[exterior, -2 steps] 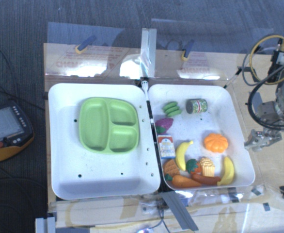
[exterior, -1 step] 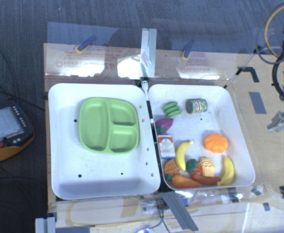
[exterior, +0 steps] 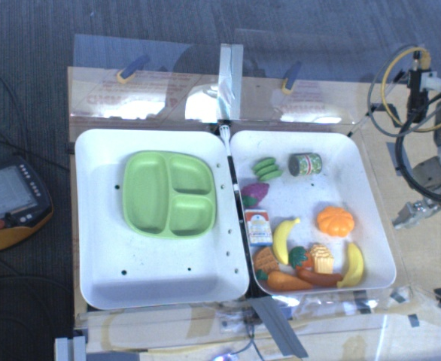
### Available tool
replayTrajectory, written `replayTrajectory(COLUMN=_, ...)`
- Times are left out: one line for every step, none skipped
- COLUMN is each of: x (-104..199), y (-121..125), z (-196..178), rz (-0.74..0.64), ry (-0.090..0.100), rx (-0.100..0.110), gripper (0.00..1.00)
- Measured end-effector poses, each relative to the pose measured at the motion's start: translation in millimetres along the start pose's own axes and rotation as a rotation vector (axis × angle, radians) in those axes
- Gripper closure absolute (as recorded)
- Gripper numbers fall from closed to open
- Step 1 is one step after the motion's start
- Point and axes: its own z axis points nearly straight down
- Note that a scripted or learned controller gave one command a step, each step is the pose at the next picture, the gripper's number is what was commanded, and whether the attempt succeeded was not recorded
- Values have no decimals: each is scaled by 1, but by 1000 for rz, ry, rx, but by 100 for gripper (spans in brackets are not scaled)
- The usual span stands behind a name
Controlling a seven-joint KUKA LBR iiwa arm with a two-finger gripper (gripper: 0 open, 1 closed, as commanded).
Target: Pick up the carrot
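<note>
Orange carrot [exterior: 284, 281] lies at the bin's [exterior: 371, 194] front wall, hemmed by sausage [exterior: 320, 279] and banana [exterior: 282, 241].

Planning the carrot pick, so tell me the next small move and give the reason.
Probably bring the gripper left over the right bin and above the carrot. The gripper sits beyond that bin's right rim, far from the carrot, which lies at the near edge, crowded by a banana and other toy food.
</note>
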Motion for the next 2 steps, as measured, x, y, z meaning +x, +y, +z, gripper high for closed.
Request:
replayTrajectory(x=-3, y=-25, z=-28, rz=-307, ry=3, rx=3, gripper=100)
replayTrajectory(x=-1, y=-30, z=-58, rz=-929, ry=4, rx=2, gripper=100)
